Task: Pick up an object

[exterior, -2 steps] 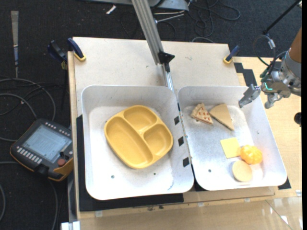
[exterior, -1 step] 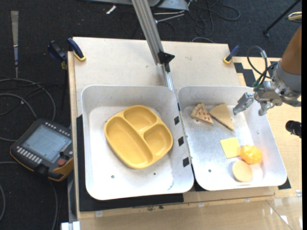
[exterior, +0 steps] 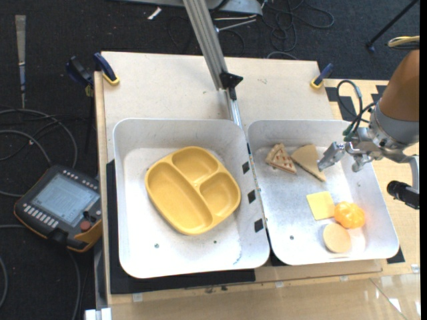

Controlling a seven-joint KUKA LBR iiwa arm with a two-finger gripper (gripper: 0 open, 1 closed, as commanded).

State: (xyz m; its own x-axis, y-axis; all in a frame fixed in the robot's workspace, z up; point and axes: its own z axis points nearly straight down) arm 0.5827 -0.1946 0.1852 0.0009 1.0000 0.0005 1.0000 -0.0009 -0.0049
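No readable text, labels, brands or numbers anywhere, pendant (exterior: 61, 207) screen far left of the gripper (exterior: 345, 157) too blurred to read, black square markings between the bins (exterior: 254, 195) carry no legible signs

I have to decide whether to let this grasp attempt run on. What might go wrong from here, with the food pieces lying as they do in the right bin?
The gripper hangs near the tan wedge, which lies beside the waffle piece; a descent may nudge one and grasp neither. The wedge looks flat, so the fingers may slide over it. The yellow square, orange piece and round cookie are crowded together, so reaching there could scatter them.
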